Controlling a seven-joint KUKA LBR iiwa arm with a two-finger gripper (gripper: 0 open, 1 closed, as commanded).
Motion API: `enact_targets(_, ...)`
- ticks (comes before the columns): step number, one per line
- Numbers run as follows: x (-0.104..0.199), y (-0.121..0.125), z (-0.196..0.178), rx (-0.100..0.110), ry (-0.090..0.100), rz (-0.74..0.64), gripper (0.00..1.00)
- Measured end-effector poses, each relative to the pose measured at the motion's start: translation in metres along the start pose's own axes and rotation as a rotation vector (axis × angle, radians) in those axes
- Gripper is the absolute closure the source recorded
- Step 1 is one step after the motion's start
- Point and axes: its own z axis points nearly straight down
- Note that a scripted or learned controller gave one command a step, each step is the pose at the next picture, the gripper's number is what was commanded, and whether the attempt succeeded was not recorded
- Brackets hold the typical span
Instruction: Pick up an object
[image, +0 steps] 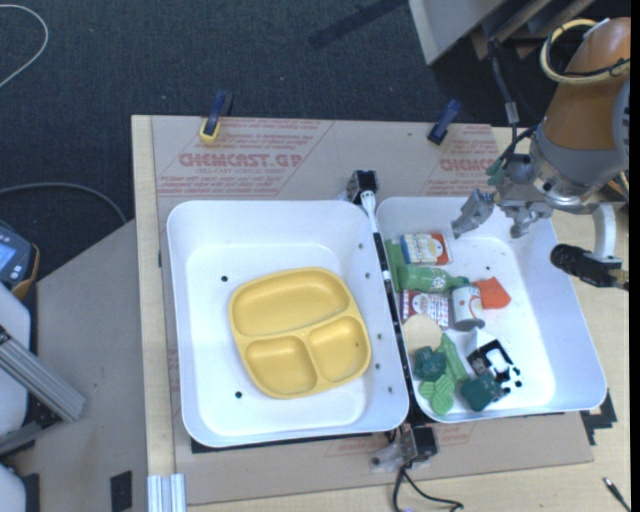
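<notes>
Gripper (495, 214): hung over the right bin's (560, 330) far end, fingers spread apart, nothing between them.
Objects: a heap of small items lay below and nearer than the gripper, a red-labelled pouch (424, 247) closest to it.
Orange piece (493, 293): just beyond the pouch, nearer the camera.
Yellow tray (298, 329): well off to the gripper's side, in the left bin (195, 300).

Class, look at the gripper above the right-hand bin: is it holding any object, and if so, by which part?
Nothing is held. The gripper hangs open above the far end of the right bin, its fingers spread with nothing between them; the small objects lie in the bin below.
</notes>
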Motion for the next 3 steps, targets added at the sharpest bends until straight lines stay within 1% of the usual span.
enact_targets(1,0.000,0.003,-0.008,-0.014,-0.002,-0.002,0.00)
enact_targets(2,0.006,0.006,0.037,-0.009,-0.001,-0.003,0.00)
enact_targets(3,0.008,0.004,0.080,-0.009,-0.001,-0.002,0.00)
